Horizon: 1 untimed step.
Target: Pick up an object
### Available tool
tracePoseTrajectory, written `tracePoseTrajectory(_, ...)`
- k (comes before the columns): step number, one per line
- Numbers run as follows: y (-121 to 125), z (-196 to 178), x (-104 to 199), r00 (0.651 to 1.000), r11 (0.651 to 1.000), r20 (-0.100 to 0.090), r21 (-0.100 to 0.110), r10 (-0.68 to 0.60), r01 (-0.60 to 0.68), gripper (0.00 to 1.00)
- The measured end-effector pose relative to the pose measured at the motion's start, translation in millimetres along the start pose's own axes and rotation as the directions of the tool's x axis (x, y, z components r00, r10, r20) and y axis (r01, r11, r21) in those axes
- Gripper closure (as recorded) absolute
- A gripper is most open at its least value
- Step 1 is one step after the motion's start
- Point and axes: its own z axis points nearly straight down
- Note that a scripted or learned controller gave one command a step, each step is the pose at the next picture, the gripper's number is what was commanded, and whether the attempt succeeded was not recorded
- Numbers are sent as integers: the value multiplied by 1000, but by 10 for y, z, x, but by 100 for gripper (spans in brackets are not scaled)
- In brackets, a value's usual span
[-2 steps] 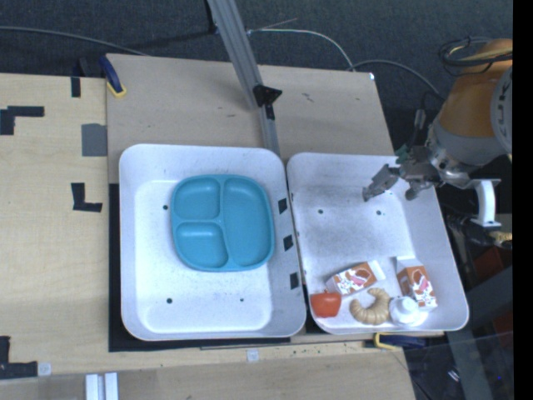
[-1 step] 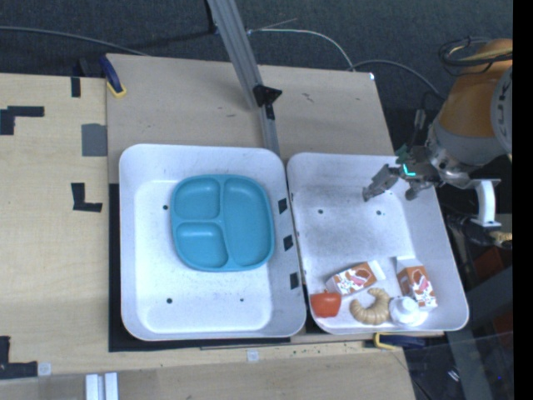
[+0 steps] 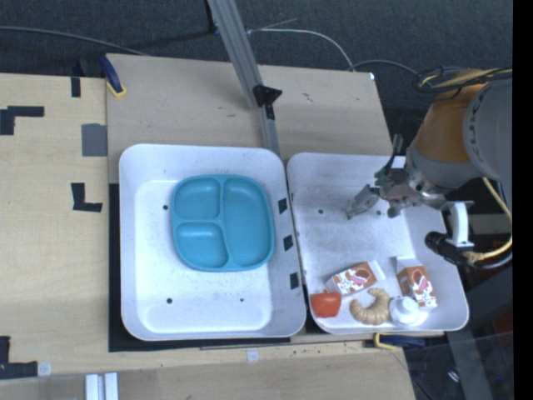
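My gripper [image 3: 371, 212] hangs over the upper middle of the right bin [image 3: 333, 182], its fingers open and nothing between them. Below it, along the bin's front edge, lie a red and white packet [image 3: 354, 278], a second such packet [image 3: 415, 282], a tan croissant [image 3: 372, 307], a small red piece [image 3: 326, 304] and a white round object [image 3: 405, 311]. All of them lie well apart from the gripper.
A blue divided plate [image 3: 223, 222] rests in the left bin [image 3: 141, 248]. A grey slanted pole [image 3: 240, 44] crosses the bench behind the bins. The arm's orange band [image 3: 445, 132] sits at the right edge.
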Motion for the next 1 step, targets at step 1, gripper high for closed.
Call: tracePoseTrajectory(1,1,422,6,1000,1000,3,-7,0,0,0)
